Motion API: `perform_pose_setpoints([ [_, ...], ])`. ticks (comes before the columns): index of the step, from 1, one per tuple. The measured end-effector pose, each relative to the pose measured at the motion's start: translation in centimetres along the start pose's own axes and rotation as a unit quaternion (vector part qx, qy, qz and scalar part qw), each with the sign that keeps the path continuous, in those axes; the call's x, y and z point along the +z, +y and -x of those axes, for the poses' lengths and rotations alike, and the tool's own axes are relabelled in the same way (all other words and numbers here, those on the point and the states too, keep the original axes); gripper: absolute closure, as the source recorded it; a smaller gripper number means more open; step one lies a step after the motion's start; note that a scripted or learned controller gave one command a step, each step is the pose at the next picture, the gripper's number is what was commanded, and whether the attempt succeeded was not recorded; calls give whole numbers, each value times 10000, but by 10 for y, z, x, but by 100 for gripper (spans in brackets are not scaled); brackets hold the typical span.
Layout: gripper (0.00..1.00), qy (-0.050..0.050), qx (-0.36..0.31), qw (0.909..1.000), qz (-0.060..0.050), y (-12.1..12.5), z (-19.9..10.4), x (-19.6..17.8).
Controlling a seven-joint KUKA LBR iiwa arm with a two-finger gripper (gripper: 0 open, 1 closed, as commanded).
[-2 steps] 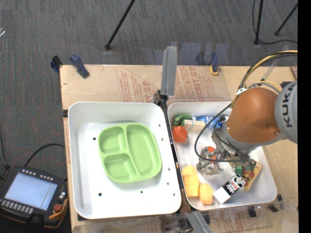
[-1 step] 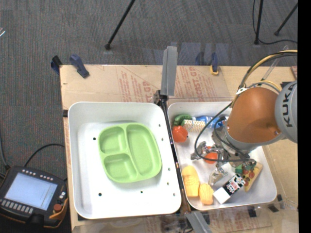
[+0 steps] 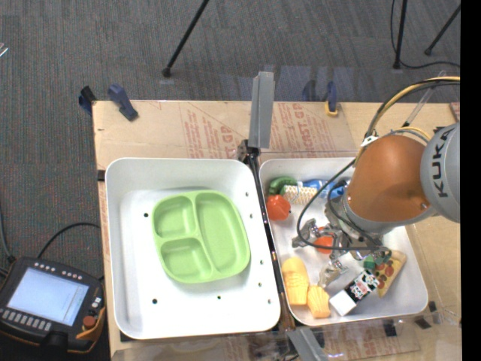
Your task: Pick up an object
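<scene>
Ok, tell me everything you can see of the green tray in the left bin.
The green tray is a light green, plastic-looking plate with rounded corners and three compartments: two smaller ones on its left, one long one on its right. It lies flat and slightly rotated near the middle of the left bin, holding nothing, with nothing else touching it.

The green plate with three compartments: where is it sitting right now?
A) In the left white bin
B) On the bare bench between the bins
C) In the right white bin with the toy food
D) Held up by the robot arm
A: the green plate lies flat in the left bin, while the toy food and the gripper are over in the right bin.
</scene>
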State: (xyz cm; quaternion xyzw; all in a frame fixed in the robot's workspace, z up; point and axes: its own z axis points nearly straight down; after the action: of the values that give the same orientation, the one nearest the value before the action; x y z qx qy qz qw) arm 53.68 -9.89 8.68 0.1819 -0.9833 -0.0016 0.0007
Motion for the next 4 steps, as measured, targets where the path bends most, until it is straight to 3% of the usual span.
perform_pose_setpoints([
  [1, 0, 13, 841, 9965, -5, 18, 3, 0],
  [2, 0, -17, 2181, 9759, -19, 11, 12, -1],
  [3, 0, -16, 3204, 9473, -10, -24, 64, -1],
  [4, 0, -5, 3025, 9531, -11, -25, 6, 0],
])
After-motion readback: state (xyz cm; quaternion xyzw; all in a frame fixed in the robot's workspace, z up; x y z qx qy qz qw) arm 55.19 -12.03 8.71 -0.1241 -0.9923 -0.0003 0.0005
